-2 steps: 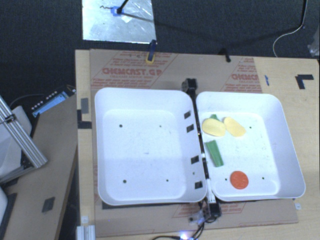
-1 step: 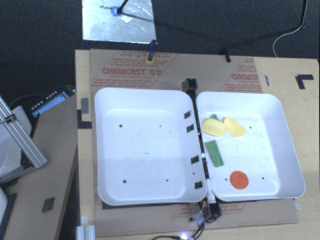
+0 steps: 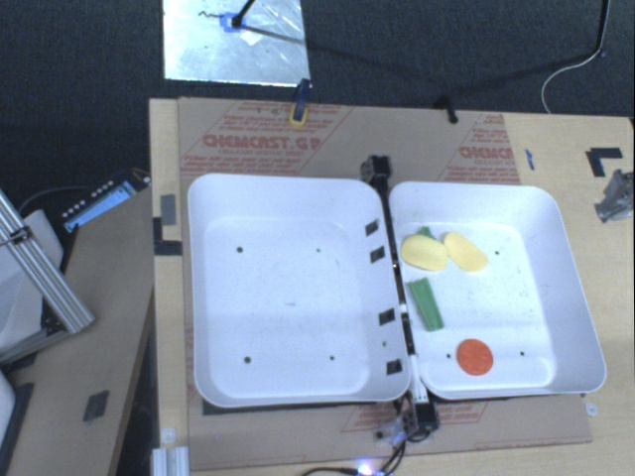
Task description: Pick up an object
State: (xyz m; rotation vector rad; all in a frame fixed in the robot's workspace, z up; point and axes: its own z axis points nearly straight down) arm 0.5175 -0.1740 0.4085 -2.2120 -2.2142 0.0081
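Right shallow white plastic bin holds our candidates: two yellow rounded lumps touching near divider, flat green strip, orange disc. Gripper state: we cannot tell. Risks we judge: lumps crowd each other, fingers may snag both; flat disc could slip.

Claw: I see it as a small grey, angular piece at the far right edge of the camera view, a little above mid-height. It sits over the bare right margin of the worktop. The frame edge cuts it off. It is too small and blurred for me to read its pose.
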